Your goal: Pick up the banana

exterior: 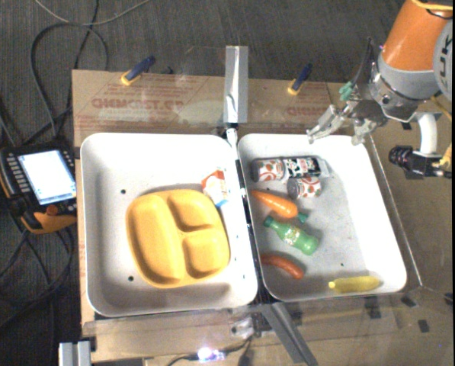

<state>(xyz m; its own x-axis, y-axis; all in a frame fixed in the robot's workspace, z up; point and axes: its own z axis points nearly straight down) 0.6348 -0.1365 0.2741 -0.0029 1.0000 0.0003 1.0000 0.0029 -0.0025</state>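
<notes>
Two shallow white plastic bins side by side on a bench: left bin [97,204], right bin [379,227].

In the right bin, at its near edge toward the right corner: small yellow banana [354,284], lying flat, lengthwise along the near wall, nothing touching it. Left of it: reddish-brown sausage-shaped piece [282,265]. Farther back: green plastic bottle [291,234] on its side, then orange carrot [273,203], then small red-and-white can [305,186], and at the far end a red, white and black can [286,168] lying on its side.

In the left bin: yellow compartment tray [180,236], with a small red-and-white carton [216,187] at its far right corner.

Two-finger gripper [338,130] hanging above the far right corner of the right bin, fingers spread apart, nothing between them. Well apart from the banana, which sits at the opposite, near end of that bin. Grey arm with orange band [414,40] entering from the upper right.
</notes>
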